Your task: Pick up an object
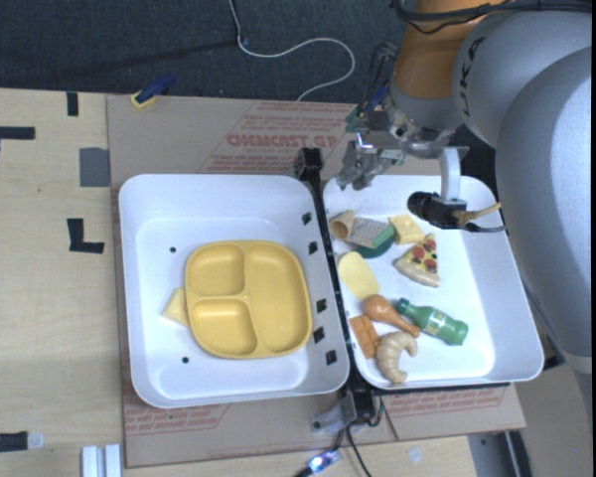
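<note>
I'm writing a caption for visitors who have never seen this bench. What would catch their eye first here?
Most striking is the big grey arm with its orange band filling the upper right, its gripper hanging over the far edge of the right bin. Next comes the yellow divided plate lying in the middle of the left bin. Then the cluster of toy food in the right bin, with a pizza slice, a green bottle and a croissant.

Two white bins (144, 266), one yellow tray (248, 298) (three compartments)
</note>
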Controlling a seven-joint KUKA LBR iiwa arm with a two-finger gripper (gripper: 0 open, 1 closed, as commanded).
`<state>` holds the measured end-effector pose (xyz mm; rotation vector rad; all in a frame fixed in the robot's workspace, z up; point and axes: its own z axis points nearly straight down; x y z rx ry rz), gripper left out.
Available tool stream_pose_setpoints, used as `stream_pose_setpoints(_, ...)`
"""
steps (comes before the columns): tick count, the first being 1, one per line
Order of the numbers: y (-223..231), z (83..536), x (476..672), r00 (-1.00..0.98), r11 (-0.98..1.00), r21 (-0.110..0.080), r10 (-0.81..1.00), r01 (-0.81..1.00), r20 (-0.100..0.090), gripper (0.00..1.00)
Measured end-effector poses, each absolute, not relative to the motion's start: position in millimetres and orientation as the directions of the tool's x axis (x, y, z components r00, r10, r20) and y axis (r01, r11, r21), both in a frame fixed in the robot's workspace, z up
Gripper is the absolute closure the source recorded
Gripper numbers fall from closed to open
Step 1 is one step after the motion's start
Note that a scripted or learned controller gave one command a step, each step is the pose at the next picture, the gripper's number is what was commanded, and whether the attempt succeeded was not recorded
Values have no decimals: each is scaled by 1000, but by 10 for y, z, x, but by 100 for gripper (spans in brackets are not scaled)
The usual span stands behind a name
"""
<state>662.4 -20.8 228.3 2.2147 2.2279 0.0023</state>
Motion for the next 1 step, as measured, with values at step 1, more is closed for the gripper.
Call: stream_pose_setpoints(1, -328, 2299, 6595, 0, 0, -1, 1000, 1000, -2, 100)
